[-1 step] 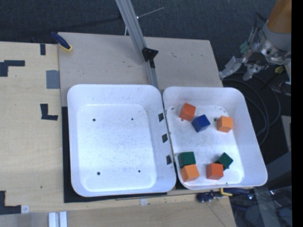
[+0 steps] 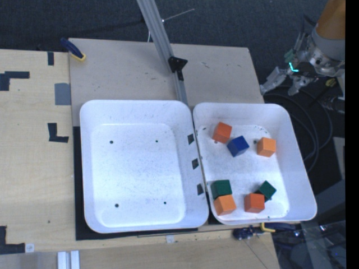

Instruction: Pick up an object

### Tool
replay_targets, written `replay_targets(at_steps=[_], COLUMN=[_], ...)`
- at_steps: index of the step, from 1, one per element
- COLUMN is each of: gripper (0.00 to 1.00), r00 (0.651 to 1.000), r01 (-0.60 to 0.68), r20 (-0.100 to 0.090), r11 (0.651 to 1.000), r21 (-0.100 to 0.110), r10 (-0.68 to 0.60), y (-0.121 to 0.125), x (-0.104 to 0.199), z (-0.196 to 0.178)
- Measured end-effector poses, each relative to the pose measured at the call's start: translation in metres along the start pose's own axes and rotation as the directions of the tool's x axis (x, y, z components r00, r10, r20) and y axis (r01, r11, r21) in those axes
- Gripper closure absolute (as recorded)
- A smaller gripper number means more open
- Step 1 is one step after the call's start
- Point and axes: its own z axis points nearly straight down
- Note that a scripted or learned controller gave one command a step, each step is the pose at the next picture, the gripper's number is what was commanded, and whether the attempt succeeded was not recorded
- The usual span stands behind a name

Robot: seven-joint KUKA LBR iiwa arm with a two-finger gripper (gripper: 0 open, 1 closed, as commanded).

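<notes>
Beyond the right bin (image 2: 291,129), the tool (image 2: 287,80) hangs above cubes.

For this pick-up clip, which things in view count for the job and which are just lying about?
For the job:
- claw, up right of the bins
- right bin
- four orange blocks
- blue block
- two green blocks

Lying about:
- left bin
- metal pole
- blue-and-yellow tool

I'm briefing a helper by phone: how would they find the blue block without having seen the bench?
Look at the right bin, the one that holds blocks. In its far half three blocks form a loose row, and the blue block is the middle one, between two orange blocks. It is the only blue one; the rest are orange or dark green.
</notes>
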Motion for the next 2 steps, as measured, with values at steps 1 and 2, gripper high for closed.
replay_targets(at_steps=[1, 2], gripper=[0.00, 0.00], r00=[1.000, 1.000], r01=[0.000, -0.001], r20=[-0.002, -0.002], r11=[1.000, 1.000], r21=[0.004, 0.006], r10=[0.000, 0.001], y=[-0.004, -0.008], x=[0.010, 0.001], z=[0.056, 0.111])
